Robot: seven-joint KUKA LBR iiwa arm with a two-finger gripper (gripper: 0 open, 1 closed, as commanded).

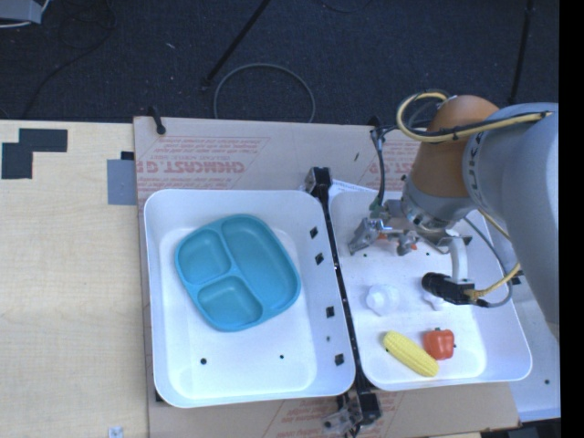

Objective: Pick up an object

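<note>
My gripper (381, 237) hangs low over the far part of the right bin (506, 359), near the divider between the bins. Its fingers (360, 235) stand apart, open, with only white bin floor between them. A small white object (381, 297) lies on the bin floor just in front of the gripper. Further toward the front edge lie a yellow corn cob (410, 353) and, touching its right side, a red pepper (439, 343). A blue divided plate (237, 270) rests in the left bin (182, 363).
The grey arm with its orange band (456, 144) comes in from the right above the right bin's far corner. A black clip rail (333, 272) runs between the bins. Cardboard lies under both bins, with a wooden bench to the left.
</note>
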